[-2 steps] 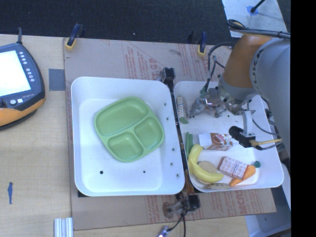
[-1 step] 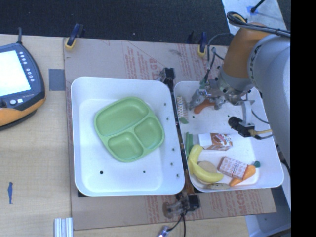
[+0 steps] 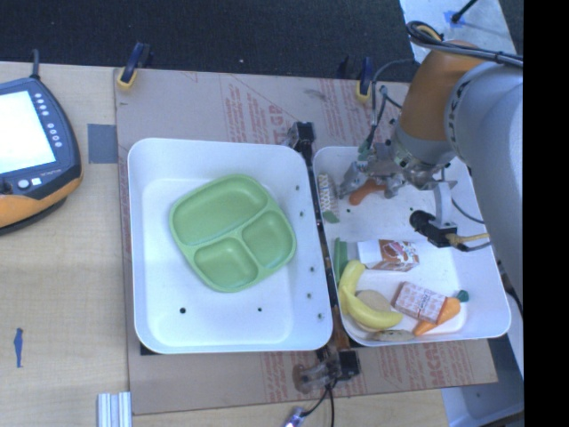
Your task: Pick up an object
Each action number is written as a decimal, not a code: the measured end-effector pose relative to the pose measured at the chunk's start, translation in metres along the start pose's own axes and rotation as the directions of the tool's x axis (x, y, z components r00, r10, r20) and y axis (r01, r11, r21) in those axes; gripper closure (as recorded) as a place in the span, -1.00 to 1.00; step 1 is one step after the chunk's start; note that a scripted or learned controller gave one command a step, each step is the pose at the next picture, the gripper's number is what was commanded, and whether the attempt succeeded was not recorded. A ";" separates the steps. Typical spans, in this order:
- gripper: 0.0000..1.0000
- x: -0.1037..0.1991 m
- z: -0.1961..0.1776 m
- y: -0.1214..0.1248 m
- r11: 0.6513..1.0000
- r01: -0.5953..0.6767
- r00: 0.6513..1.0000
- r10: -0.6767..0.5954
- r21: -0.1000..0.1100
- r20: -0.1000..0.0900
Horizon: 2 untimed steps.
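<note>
Bench (image 3: 62, 274), tan: cardboard sheet (image 3: 222, 96) under two white bins, left (image 3: 147, 238) and right (image 3: 484, 314); pendant (image 3: 31, 154) at left edge; grey tape patch (image 3: 102, 143) beside it.

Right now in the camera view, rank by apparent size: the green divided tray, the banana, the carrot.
1. Green divided tray, in the left bin, clearly largest.
2. Banana, in the right bin.
3. Carrot, near that bin's front corner, smallest.
All lie at similar depth, so the order looks reliable.
</note>
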<state>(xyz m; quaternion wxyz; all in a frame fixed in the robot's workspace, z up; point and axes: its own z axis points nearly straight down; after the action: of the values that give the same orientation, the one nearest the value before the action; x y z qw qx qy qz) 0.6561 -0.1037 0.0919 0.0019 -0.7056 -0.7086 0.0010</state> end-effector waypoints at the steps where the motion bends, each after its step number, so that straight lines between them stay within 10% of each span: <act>1: -1.00 0.008 -0.001 0.000 1.000 0.000 1.000 0.000 0.001 0.000; 2: 1.00 0.007 -0.010 -0.002 1.000 -0.001 1.000 0.001 0.012 -0.002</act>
<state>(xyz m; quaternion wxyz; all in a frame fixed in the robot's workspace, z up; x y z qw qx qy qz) 0.6539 -0.0967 0.1016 0.0069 -0.7058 -0.7083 0.0045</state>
